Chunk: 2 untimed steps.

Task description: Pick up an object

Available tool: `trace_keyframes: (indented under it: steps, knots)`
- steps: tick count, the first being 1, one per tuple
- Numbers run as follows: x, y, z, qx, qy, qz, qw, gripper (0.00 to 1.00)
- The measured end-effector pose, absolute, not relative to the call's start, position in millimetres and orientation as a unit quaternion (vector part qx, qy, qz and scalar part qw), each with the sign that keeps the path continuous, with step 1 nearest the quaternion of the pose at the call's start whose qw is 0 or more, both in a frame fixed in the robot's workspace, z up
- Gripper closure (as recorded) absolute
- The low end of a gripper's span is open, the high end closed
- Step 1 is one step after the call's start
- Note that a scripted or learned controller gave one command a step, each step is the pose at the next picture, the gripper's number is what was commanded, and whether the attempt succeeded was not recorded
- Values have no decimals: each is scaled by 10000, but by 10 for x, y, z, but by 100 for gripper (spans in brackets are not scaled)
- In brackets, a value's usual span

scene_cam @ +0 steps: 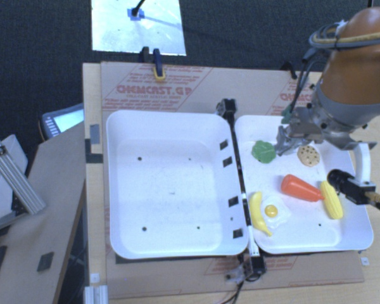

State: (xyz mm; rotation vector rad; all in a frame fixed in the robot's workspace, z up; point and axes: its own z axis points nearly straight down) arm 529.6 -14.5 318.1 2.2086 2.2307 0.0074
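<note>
My gripper [287, 143], its grasp not discernible here, hangs over the right bin [351, 239] between the green leaf [263, 151] and the cookie [308, 156]; I should centre squarely over one before descending.

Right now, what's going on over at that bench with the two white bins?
A grey and orange robot arm reaches in from the right and has its gripper low in the right bin, between a green leafy toy and a speckled cookie. Nothing can be seen between its fingers. Also lying in that bin are a carrot, a banana, a fried egg and a corn cob.
</note>
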Motion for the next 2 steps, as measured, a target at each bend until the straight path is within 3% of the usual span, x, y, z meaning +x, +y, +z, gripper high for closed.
trace_keyframes:
  steps: [2]
  knots:
    - [5312, -137, 3394, 6995, 7146, 43, 23, 100]
